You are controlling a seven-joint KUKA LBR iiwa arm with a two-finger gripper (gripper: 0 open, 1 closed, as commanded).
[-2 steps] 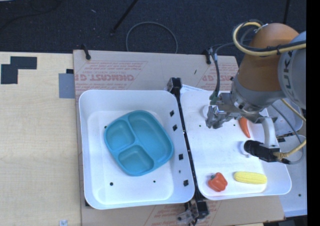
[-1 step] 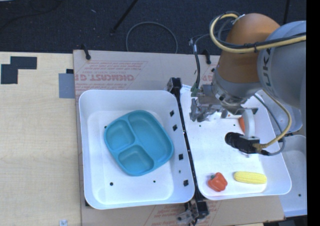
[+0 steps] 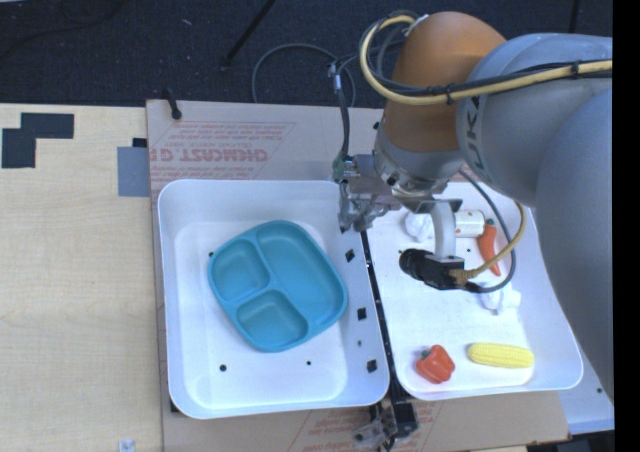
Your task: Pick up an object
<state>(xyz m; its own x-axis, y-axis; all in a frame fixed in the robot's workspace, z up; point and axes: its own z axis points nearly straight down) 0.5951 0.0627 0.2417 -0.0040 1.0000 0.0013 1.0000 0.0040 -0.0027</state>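
In the left bin a blue three-compartment plate lies flat, turned at a slant and nearer the bin's far side, with nothing in its compartments. In the right bin, near the front rim, a red toy pepper with a green stem sits just beside a yellow corn cob, the two not touching. Farther back by the right wall there is an orange carrot-like piece, partly crossed by a cable, and near it a small crumpled white thing. Both bins rest on a cardboard sheet with red print, laid on the pale wooden bench. The arm reaches in from the right, its orange band above the far part of the right bin, the wrist pointing down. The gripper hangs over the far end of the divide where the two bins meet, well apart from the pepper and corn; whether it is open or closed cannot be told, and nothing is seen held in it
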